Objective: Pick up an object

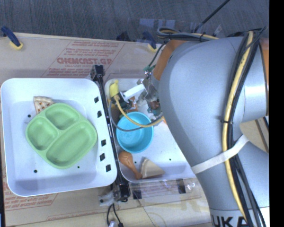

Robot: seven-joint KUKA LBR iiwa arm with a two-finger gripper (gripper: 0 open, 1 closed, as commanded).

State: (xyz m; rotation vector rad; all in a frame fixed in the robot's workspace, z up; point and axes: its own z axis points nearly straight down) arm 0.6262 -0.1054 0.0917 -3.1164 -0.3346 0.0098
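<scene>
The right bin (pixel 173 155) holds a blue bowl (pixel 134 131), a yellow banana-like piece (pixel 114 90) at its far left corner, a brown drumstick-shaped item (pixel 126 161) and a tan wedge (pixel 150 169) near its front edge. The grey arm (pixel 208 108) hangs over most of this bin. My gripper (pixel 149 94) sits low at the bin's far side, just behind the bowl and to the right of the yellow piece, among small cluttered items. No object is clearly seen between its fingers.
The left bin (pixel 14 164) carries a green divided plate (pixel 61 134) with a tan bread-like slice (pixel 41 102) by its far left corner. A black clamp bar (pixel 104 122) runs between the bins. Cables trail behind the arm.
</scene>
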